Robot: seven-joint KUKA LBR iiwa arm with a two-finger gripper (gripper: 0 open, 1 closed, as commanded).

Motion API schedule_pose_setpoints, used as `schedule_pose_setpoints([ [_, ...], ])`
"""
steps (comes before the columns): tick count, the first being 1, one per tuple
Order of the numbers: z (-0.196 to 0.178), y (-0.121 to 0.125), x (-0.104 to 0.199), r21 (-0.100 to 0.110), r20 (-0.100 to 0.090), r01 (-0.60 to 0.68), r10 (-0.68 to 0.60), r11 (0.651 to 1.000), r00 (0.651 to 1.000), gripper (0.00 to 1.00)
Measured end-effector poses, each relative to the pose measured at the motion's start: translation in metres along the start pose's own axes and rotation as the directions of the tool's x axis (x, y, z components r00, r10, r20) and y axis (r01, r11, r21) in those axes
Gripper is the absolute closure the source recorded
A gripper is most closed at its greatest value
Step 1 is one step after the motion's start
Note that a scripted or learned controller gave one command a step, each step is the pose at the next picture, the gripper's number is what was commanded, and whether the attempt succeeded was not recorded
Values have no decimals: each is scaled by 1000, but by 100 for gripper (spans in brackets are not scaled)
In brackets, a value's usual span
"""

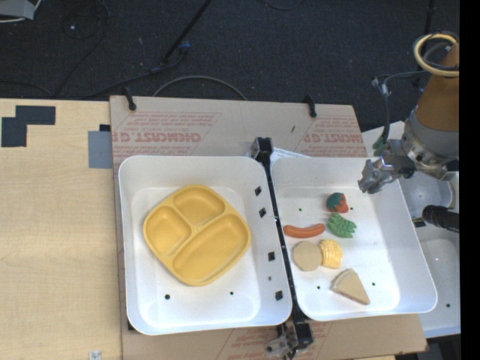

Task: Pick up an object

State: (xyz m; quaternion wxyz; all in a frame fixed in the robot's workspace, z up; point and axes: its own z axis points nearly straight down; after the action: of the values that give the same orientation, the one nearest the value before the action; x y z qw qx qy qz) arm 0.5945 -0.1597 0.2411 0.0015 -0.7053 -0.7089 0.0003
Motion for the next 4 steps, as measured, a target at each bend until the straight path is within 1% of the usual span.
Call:
schedule_pose_setpoints([
  [1,-5,-6,54,1,0,-1,1,1000,1000,100],
  [2,4,-9,115,2,-1,0,0,1000,1000,100],
  [3,15,1,172,2,0,0,0,1000,1000,100],
  [4,5,2,224,0,1,0,0,1000,1000,100],
])
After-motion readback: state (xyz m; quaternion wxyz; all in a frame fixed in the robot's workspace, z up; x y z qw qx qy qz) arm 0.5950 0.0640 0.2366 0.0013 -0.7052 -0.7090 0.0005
